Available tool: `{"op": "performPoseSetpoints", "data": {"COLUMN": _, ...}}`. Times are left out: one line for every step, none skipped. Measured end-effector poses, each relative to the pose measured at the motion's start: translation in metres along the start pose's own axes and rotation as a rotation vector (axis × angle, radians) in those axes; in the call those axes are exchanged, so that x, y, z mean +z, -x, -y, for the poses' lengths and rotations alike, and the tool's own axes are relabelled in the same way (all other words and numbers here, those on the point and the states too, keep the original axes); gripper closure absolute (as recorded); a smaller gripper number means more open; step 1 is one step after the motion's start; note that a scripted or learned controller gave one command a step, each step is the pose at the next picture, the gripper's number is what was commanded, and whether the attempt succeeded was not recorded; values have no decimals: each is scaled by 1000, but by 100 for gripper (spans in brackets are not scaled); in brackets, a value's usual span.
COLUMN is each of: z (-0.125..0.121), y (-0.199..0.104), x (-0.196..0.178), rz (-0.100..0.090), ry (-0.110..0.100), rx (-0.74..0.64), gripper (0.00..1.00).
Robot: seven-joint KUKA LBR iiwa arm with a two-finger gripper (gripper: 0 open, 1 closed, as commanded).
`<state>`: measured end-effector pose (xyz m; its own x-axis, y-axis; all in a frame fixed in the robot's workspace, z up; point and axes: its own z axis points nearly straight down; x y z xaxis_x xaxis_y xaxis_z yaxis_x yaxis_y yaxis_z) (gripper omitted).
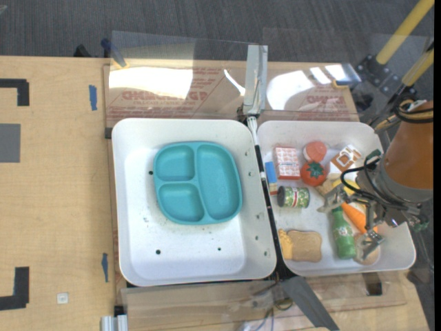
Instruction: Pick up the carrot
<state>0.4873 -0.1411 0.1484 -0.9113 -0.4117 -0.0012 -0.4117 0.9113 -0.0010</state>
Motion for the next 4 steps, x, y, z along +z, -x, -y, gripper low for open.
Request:
{"op": "performPoseSetpoints", "data": {"z": 14, "y": 11, "x": 61, "rz": 5, "ry": -2, "rx": 102, "gripper": 0}}
{"op": "performPoseSetpoints", "data": {"z": 15, "y": 18, "x": 46, "rz": 22, "ry": -9, "rx": 99, "gripper": 100}}
{"op": "performPoseSetpoints", "data": {"z": 36, "y": 0, "x": 57, "rz": 18, "ry": -8, "rx": -129, "gripper": 100}}
{"op": "performPoseSetpoints", "data": {"z": 1, "y": 24, "x": -40, "rz": 12, "ry": -7, "rx": -111, "gripper": 100}}
